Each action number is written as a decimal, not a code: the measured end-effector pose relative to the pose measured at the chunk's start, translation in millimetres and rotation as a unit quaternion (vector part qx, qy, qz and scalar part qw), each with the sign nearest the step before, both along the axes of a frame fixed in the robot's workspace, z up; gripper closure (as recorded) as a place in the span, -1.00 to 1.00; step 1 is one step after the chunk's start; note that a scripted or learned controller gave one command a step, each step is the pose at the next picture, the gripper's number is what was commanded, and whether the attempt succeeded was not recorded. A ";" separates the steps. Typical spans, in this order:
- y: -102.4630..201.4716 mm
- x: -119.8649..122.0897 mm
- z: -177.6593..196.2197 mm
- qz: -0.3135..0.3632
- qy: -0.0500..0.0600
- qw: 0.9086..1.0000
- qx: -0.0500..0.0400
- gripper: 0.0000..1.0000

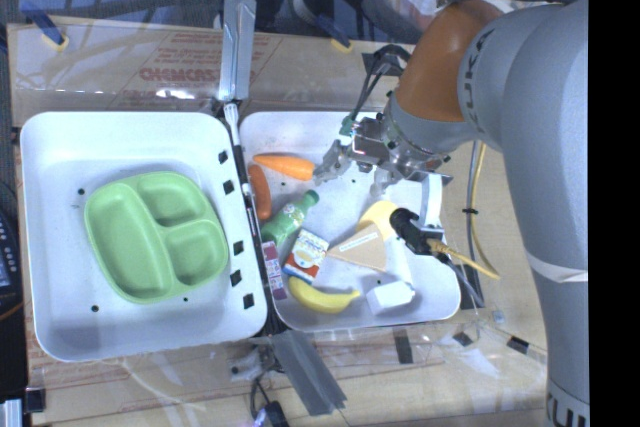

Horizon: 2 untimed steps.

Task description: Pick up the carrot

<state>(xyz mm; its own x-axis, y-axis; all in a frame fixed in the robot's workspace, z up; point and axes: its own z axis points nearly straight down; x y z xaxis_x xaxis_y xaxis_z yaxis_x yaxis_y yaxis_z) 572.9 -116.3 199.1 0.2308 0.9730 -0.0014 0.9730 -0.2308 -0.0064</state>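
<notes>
The carrot (286, 166), orange and tapered, lies flat near the back left of the right bin (440, 300). My gripper (354, 175) hangs just right of it over the bin's back half, wrist tilted. Its fingers stand apart, the left fingertip (328, 167) close to the carrot's right end. Nothing is between the fingers. The gripper is open.
The right bin also holds a red-orange sausage (260, 192), a green bottle (286, 220), a small carton (306, 255), a banana (322, 296), a cheese wedge (364, 250) and a white block (390, 295). A green divided plate (155, 235) sits in the left bin (60, 145).
</notes>
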 end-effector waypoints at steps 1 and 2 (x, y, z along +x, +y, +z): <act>-74.7 40.3 34.2 0.024 -0.003 1.000 0.000 -1.00; -29.5 79.5 -63.7 0.179 -0.001 0.984 0.002 -1.00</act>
